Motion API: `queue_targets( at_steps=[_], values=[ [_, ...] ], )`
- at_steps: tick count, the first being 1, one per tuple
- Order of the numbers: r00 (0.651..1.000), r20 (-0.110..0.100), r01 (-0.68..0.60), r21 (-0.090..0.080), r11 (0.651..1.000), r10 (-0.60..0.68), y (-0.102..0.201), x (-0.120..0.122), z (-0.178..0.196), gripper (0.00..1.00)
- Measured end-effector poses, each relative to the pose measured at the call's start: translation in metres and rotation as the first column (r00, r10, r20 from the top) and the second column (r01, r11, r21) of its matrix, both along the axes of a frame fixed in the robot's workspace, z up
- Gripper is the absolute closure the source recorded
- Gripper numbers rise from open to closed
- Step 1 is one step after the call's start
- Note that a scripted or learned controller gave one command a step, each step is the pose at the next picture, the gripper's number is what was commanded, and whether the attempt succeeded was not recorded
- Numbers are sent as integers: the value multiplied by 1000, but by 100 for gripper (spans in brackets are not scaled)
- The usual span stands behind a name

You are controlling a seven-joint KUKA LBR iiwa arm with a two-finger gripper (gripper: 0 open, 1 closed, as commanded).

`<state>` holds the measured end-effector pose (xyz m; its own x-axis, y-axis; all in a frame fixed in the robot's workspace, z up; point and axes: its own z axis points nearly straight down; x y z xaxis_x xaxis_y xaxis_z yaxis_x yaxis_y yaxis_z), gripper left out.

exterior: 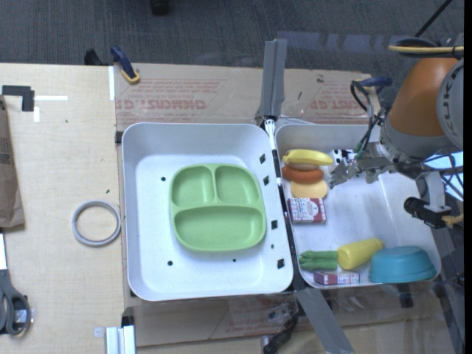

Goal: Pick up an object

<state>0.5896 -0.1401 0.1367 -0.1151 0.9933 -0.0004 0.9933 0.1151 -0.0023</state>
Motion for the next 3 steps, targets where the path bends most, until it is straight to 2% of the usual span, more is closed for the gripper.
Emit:
queue_targets(
  at_steps=[1, 2, 3],
  values=[
    [1000, 3, 5, -9, 1000, -5, 28, 47, -30, 0],
    [991, -34, -128, -10, 992, 127, 21, 62, -32, 0],
    [981, -32, -190, 8, 982, 190, 9, 62, -31, 0]
  ],
)
